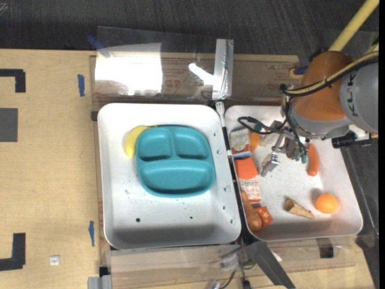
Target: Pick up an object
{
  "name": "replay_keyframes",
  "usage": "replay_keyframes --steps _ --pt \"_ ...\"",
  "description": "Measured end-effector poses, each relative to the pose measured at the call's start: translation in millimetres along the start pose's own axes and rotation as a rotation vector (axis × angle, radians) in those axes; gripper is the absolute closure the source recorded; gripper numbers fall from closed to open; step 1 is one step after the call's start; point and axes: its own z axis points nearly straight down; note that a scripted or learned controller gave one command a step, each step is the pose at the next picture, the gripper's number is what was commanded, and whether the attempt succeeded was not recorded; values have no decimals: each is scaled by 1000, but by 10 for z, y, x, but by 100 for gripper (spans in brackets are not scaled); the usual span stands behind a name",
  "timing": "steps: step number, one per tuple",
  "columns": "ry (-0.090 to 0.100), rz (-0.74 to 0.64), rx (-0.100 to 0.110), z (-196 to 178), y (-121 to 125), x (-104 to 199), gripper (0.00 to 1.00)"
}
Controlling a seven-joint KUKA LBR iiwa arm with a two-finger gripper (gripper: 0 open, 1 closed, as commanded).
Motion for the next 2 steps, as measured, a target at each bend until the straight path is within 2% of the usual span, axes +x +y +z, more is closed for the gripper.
replay_keyframes --steps 1,2 --pt "-2 -2 9 -5 119 11 0" --pt "-3 157 9 -13 36 156 0"
